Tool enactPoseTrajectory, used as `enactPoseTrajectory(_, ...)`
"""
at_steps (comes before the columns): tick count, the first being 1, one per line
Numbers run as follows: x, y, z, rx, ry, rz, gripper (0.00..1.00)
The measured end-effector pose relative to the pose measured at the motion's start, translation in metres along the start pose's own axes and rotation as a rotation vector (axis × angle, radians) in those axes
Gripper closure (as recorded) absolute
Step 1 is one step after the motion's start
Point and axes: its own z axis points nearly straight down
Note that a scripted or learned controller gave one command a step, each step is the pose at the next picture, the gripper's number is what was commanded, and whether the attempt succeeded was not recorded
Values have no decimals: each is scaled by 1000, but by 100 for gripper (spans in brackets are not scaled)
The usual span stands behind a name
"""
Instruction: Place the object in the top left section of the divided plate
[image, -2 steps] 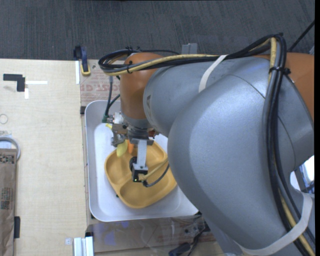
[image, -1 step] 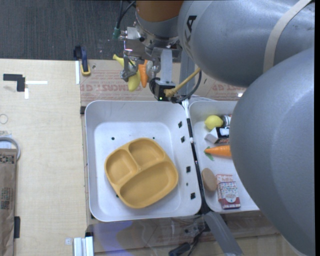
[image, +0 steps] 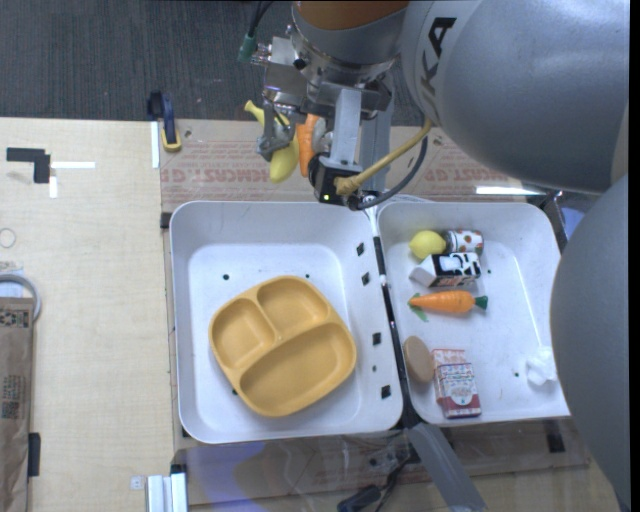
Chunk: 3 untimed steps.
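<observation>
A tan divided plate (image: 283, 345) lies in the left bin (image: 200, 250), turned at a slant, with two small sections at its upper side and one large section below. None of its sections holds anything. My gripper (image: 278, 148) hangs above the bench just behind the left bin's far edge, up and right of the plate. It is shut on a yellow curved toy (image: 283, 163), whose other end pokes out at the upper left. A patch of orange shows beside it near the fingers.
The right bin (image: 530, 300) holds a lemon (image: 427, 243), a small can (image: 465, 240), a black-and-white box (image: 458, 265), a carrot (image: 445, 302), a tan oval piece (image: 417, 358), a red carton (image: 456, 384) and a white scrap (image: 540, 370). The arm's bulk covers the upper right.
</observation>
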Motion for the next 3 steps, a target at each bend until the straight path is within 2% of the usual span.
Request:
enactPoseTrajectory(1,-5,-25,104,2,-1,16,100)
enactPoseTrajectory(2,-15,-32,266,3,0,-56,100)
enactPoseTrajectory(3,-2,-13,146,0,0,340,100)
